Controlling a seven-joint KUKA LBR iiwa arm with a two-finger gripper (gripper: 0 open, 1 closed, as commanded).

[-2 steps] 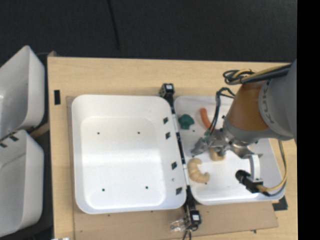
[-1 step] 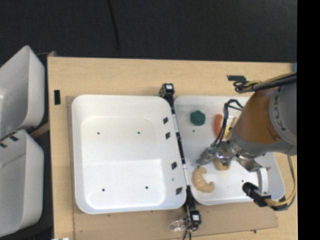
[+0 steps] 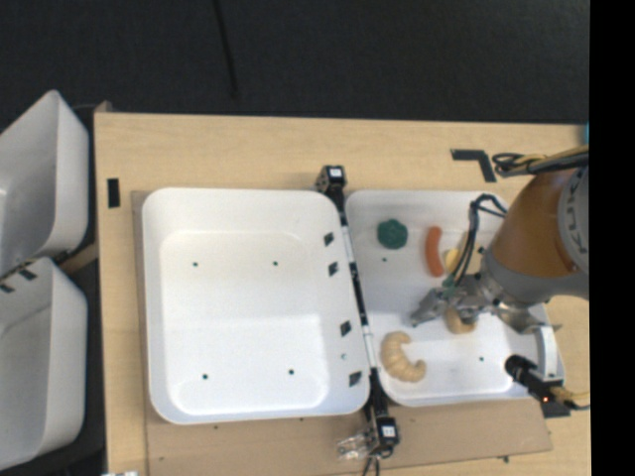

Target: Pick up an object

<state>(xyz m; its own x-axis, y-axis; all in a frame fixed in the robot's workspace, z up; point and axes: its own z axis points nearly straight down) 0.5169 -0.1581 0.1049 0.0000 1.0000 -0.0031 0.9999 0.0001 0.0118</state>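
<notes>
Small tan object (image 3: 459,319) lies mid right bin (image 3: 466,390), right at the gripper (image 3: 448,308), likely the target since the arm (image 3: 536,236) is down over it. Finger state: cannot tell, blurred. Croissant (image 3: 403,356) sits near the front wall, green ball (image 3: 393,233) and orange sausage (image 3: 434,250) toward the back, apart. Left bin (image 3: 238,206) beside it, divider between.

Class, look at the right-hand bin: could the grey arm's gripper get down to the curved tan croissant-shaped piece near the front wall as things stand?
Probably yes. The curved tan croissant-shaped piece lies alone on open white floor, and the gripper is already over that bin close by.
</notes>
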